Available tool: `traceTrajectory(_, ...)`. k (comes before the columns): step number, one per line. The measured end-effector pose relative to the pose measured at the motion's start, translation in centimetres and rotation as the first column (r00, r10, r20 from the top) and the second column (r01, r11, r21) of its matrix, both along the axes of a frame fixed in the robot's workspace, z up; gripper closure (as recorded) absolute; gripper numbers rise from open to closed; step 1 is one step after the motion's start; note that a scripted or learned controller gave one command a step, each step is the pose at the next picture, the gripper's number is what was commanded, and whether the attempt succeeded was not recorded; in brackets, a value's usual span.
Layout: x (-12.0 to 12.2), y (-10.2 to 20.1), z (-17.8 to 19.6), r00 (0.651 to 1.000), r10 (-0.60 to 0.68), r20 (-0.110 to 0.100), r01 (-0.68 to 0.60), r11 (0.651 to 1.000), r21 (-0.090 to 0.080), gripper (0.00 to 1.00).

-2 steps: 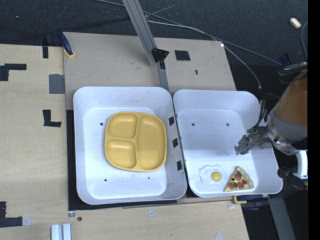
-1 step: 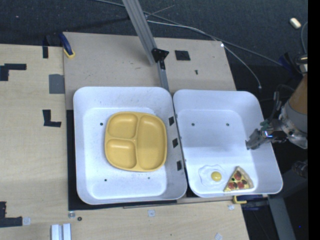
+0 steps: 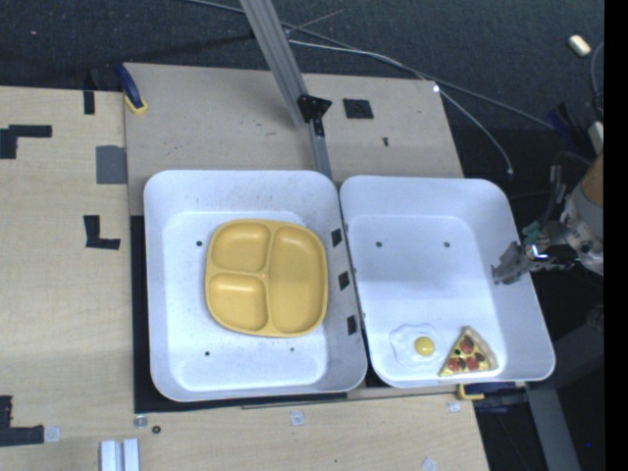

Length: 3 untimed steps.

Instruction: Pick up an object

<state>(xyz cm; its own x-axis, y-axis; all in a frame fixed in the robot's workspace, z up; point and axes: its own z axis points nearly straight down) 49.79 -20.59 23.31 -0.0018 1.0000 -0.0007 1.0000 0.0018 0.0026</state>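
Pizza slice (image 3: 469, 353) lies in the lower right corner of the right bin (image 3: 432, 204), just beside a fried egg (image 3: 416, 344) to its left. Left bin (image 3: 167, 263) holds a yellow divided plate (image 3: 266, 277) at its centre. Hand (image 3: 512, 266) sits at the right bin's right rim, mid-right of frame, well above the pizza slice; grip state cannot be told.
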Motion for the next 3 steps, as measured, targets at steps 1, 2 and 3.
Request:
traceTrajectory(1, 0.7, 5.5, -1.0, 1.000, 0.004, -0.004, -0.004, 1.000, 0.002, 1.00)
traceTrajectory(2, 2.0, 10.9, -0.1, 1.000, 0.006, -0.003, -0.006, 1.000, 0.003, 1.00)
traceTrajectory(3, 2.5, 16.3, 0.2, 1.000, 0.005, -0.004, -0.005, 1.000, 0.002, 1.00)
